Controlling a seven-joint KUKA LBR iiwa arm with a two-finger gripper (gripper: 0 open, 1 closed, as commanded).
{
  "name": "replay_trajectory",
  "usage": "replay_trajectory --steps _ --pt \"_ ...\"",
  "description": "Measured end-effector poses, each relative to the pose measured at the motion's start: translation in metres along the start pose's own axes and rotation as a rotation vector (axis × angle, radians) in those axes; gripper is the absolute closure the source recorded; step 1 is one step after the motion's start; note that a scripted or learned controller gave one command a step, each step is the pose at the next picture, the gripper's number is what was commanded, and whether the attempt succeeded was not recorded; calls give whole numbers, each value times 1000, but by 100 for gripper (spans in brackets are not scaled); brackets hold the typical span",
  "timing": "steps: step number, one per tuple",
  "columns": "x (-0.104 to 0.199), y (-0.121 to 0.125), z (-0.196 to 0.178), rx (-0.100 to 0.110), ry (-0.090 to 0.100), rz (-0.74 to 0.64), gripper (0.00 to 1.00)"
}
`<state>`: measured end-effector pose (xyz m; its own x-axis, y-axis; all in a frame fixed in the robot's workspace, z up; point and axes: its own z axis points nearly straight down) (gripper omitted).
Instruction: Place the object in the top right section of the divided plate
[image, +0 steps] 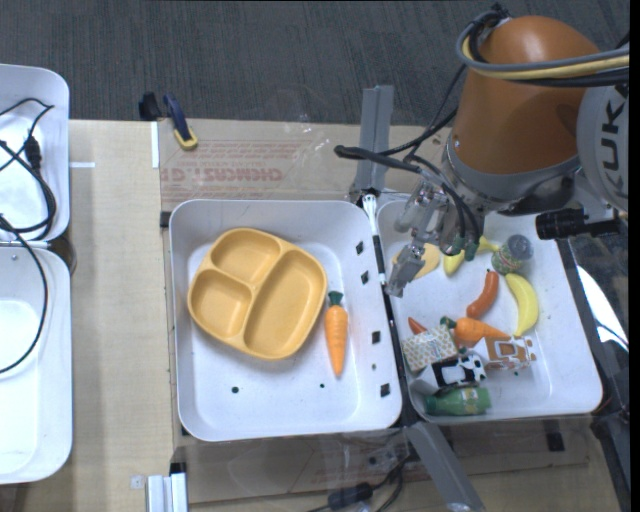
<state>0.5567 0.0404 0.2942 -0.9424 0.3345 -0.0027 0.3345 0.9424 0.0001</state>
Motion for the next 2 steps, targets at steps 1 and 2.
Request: replay_trajectory --steps 1,2 --pt "1 -77 -110 0 -1 29 0" --pt "-32 -59 -148 0 -1 2 0"
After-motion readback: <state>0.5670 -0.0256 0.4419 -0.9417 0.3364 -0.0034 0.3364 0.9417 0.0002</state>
